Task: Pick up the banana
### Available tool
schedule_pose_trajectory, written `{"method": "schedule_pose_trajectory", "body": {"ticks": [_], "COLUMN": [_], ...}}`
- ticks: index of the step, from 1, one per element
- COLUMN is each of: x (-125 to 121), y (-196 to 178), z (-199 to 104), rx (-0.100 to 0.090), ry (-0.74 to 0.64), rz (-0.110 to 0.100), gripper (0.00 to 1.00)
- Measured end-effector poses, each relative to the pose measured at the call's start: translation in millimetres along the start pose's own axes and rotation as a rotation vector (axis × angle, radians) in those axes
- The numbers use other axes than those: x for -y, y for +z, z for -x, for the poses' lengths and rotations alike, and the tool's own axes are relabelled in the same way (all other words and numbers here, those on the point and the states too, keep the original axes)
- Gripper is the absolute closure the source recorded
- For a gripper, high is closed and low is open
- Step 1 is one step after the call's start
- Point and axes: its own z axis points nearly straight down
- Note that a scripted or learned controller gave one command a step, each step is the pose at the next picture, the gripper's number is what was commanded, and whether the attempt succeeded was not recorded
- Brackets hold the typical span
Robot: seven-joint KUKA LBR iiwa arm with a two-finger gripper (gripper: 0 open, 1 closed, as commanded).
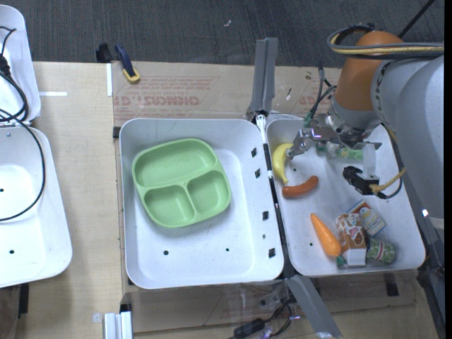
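Carrot (325, 236) aside, tool (299, 145), fingers spread and holding nothing, could nudge sausage (300, 186) touching banana (280, 162) at bin's (413, 221) left wall.

We see a green divided plate (182, 181) lying in the left bin (141, 260). To the plate's right, in the right bin (406, 249), lie a sausage (300, 186), an orange carrot (325, 235) below it, and a clutter of small packages (361, 237) farther right. Beyond the plate, a blue-and-yellow clamp (126, 63) rests on the tabletop (78, 104).
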Motion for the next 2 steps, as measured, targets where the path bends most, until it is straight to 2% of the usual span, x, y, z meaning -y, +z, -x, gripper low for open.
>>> {"method": "schedule_pose_trajectory", "body": {"ticks": [1, 2], "x": [5.0, 5.0], "y": [4.6, 4.8], "z": [4.1, 3.9], "rx": [-0.009, -0.01], "ry": [-0.293, -0.294], "rz": [-0.021, -0.021], "gripper": [0.0, 0.0]}}
